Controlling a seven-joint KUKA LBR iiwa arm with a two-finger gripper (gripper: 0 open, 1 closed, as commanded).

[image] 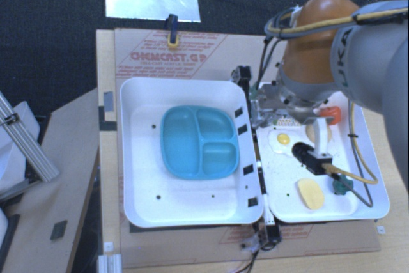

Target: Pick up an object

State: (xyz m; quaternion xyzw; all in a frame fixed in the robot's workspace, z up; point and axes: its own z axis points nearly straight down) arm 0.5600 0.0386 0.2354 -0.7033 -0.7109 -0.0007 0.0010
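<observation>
Blue plate (198,142) lies in the left bin (137,137). The gripper (291,117) hangs over the right bin (377,204); I cannot tell its grip. Near it lie 3 things: egg (281,139), yellow slice (311,194), teal piece (342,186).

Reaches in from the right, bent steeply down at the orange-banded wrist (317,32), with tool (283,117) apparently tucked beneath, mostly hidden.
</observation>
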